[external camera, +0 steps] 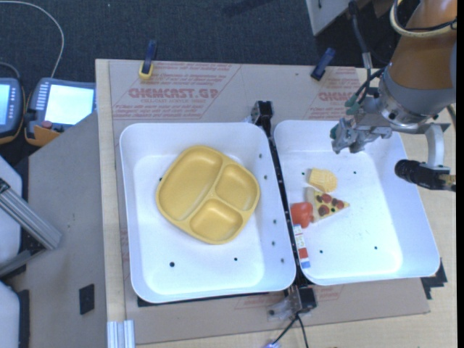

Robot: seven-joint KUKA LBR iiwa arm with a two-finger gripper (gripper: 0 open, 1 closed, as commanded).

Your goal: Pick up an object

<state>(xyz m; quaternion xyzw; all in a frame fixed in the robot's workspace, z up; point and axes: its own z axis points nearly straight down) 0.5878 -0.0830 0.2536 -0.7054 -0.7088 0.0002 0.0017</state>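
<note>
I've got two white bins (138,216): a yellow divided plate (208,193) on one, and on the other a yellow chunk (322,178), red piece (301,212), and red-dotted pizza slice (330,205).

Bright, even light falls from above, and the two shallow white plastic bins (348,263) are washed almost to pure white, with the right one carrying a faint bluish cast along its near rim. Shadows are short and soft: a thin dark edge hugs the yellow three-compartment plastic plate (208,194), and the dark carpeted floor (181,13) beyond the tabletop stays dim and nearly featureless. The whole view is slightly soft and low in detail, so the red print on the brown cardboard sheet (174,91) reads fuzzy, and the lit screen of the small tablet (67,104) at the left is blown out.
</note>
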